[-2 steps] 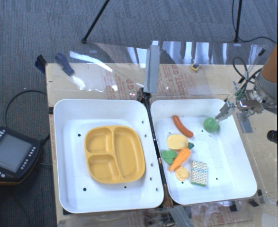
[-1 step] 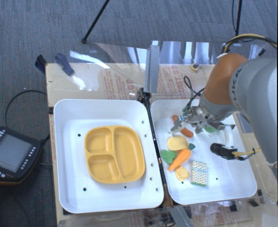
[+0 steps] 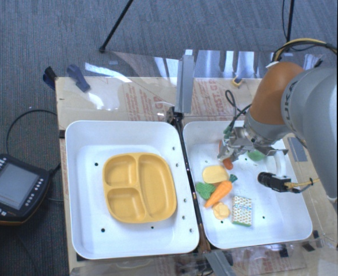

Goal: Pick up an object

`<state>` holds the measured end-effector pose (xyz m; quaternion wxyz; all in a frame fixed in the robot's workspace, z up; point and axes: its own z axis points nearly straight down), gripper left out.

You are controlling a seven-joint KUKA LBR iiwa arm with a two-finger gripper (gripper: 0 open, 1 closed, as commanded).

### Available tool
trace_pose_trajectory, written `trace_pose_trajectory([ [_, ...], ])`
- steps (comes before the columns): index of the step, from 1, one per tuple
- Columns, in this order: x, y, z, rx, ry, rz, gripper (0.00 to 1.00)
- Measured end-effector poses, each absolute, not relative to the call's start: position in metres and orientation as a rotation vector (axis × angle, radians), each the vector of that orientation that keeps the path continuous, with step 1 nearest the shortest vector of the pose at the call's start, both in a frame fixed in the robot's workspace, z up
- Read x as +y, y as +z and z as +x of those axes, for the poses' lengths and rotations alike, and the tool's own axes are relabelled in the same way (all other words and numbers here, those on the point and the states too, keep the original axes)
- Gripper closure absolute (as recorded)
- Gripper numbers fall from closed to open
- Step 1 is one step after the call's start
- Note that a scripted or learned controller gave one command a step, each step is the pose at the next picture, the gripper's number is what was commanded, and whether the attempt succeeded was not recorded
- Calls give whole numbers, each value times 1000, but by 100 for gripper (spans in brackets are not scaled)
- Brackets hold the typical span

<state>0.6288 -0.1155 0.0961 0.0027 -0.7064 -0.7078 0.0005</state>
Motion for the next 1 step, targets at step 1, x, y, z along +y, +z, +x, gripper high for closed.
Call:
trace_pose_trajectory([
  [1,-76,258,573,-1981,-9,-2444,100],
])
